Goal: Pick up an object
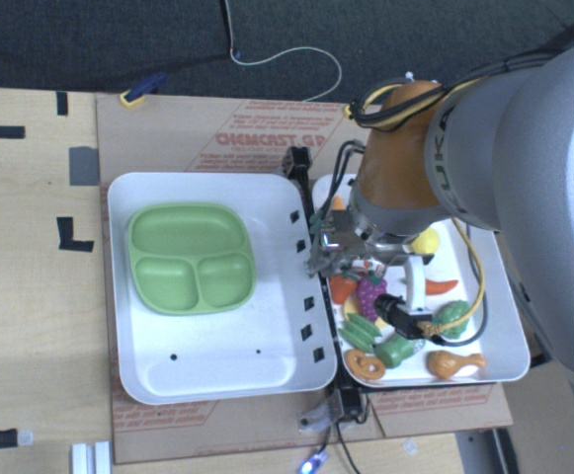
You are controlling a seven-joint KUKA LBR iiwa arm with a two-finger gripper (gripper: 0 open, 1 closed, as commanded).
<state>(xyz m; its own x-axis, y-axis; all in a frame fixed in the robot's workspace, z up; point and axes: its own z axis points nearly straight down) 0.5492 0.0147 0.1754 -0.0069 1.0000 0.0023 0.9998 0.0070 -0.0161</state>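
Over the right bin [512,363] | arm [504,136] is reaching in from the right, wrist bending straight down | gripper [361,265] is hanging among toy foods, purple grapes [369,292] just below | grip state: cannot tell | green tray [192,257] is lying in left bin [207,373]

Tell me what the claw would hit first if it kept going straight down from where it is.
Probably the purple grapes in the right bin, with the orange toy beside them. The claw sits right above them, though depth is hard to judge.
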